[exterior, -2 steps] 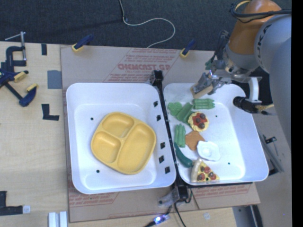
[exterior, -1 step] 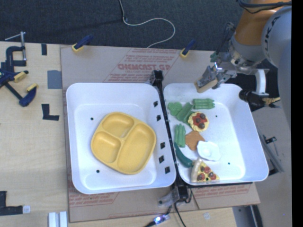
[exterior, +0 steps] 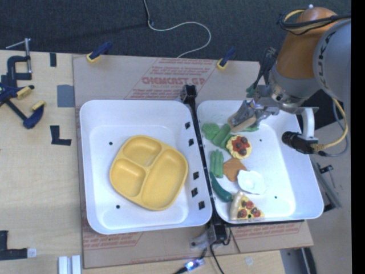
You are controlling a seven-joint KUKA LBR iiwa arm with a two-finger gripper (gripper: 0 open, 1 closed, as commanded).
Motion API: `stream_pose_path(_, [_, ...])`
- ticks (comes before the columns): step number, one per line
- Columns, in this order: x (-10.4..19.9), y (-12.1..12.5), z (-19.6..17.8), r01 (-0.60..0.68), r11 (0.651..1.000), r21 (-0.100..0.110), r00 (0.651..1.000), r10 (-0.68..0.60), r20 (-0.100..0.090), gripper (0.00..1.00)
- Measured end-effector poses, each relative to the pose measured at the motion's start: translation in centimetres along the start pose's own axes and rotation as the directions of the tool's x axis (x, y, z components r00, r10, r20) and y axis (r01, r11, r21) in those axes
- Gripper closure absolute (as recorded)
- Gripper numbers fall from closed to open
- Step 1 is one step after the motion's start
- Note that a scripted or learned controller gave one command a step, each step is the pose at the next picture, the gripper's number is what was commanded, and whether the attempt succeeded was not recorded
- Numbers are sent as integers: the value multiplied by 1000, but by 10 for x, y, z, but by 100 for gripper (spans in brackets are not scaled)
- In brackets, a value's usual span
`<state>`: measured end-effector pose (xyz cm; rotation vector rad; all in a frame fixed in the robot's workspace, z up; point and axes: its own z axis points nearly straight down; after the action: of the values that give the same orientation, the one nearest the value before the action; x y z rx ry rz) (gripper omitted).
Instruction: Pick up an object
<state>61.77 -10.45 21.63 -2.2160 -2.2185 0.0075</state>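
Observation:
My gripper (exterior: 244, 120) hangs over the back left part of the right bin (exterior: 296, 176), just above the toy food pile. Below it lie a light green leafy piece (exterior: 215, 133) and a round yellow tart with red berries (exterior: 238, 146). Further forward are a green pod (exterior: 217, 163), an orange-brown piece (exterior: 232, 168), a white piece (exterior: 251, 182), a dark green cucumber-like piece (exterior: 221, 189) and a pizza slice (exterior: 246, 208). Something tan shows at the gripper's tip; I cannot tell whether it is a held item.
The left bin (exterior: 94, 153) holds a yellow divided plate (exterior: 149, 171). A black divider (exterior: 197, 147) runs between the bins. The right half of the right bin is bare white floor. Clamps (exterior: 17, 90) sit on the bench at far left.

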Motion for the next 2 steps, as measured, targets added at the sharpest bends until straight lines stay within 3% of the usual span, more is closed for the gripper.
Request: stream_pose_path(2, [46, -90, -13, 0, 1000, 0, 1000, 0, 0, 100])
